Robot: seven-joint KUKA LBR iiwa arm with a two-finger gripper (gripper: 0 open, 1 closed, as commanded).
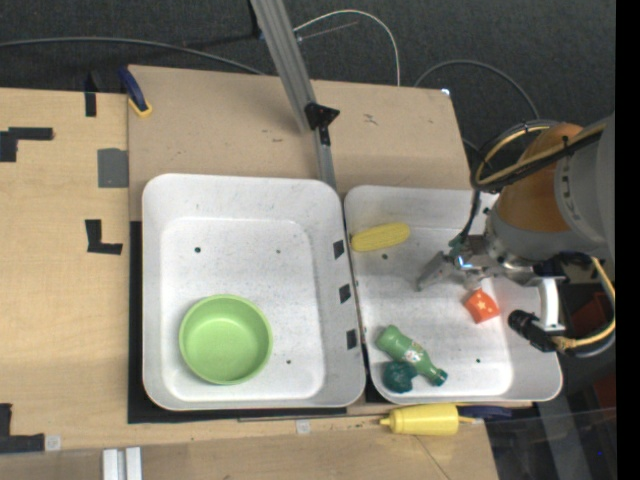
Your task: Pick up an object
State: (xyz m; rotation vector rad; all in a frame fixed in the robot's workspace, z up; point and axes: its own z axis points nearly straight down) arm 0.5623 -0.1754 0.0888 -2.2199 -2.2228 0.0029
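Note:
My gripper (447,276) hangs low over the right bin (520,383), near its middle right, and stands open. One grey finger (430,274) slants out to the left; the other points toward an orange block (482,306) lying just right of and below it. Nothing sits between the fingers. A yellow corn-shaped piece (380,236) lies at the bin's upper left. A green bottle (411,351) lies near the front, with a small teal object (398,376) touching its lower side.
The left bin (240,198) holds a green bowl (226,338) at its front left. A yellow squeeze bottle (425,420) lies on the bench just in front of the right bin. A grey pole (285,48) slants in from the top.

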